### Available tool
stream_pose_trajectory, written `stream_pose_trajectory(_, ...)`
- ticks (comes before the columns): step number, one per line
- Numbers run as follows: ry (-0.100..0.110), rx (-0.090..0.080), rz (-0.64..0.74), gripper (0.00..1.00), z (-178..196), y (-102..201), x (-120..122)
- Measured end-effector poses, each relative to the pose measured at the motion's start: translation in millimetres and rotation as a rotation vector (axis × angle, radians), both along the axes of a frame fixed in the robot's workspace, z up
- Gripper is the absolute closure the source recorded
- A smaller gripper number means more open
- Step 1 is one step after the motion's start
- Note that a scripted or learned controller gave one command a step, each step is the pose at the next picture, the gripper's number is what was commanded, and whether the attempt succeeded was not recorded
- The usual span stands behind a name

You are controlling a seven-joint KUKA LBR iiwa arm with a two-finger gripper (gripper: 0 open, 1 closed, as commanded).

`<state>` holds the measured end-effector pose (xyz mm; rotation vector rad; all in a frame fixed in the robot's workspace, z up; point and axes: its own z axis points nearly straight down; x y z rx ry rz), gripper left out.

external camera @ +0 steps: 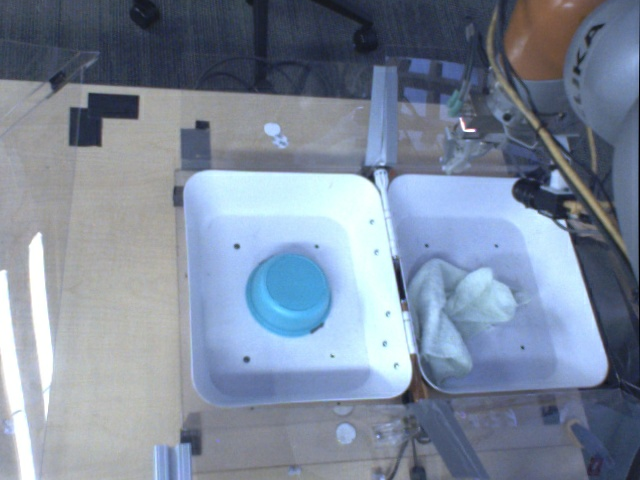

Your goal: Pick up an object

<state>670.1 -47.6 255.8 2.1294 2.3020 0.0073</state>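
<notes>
Camera view: two shallow white bins are seen side by side on a pale wooden bench (110,298), their smooth plastic walls rounded at the corners and meeting along a narrow seam. In the left bin (215,268) a round blue bowl (289,294) is set upside down near the middle, glossy and hard, with bare floor left all around it. In the right bin (560,298) a crumpled pale green cloth (455,308) is heaped, soft and folded, pressed toward the left wall by the seam; open floor is left to its right and behind it. The grey arm (600,38), with its orange band (545,13), is held above the right bin's far right corner. The gripper (470,133) is glimpsed past the far rim, well apart from the cloth; its opening cannot be told.
</notes>
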Motion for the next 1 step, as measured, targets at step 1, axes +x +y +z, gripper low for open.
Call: stream_pose_trajectory(1,0.005,-0.001,0.022,1.0,-31.4,5.9,-0.8)
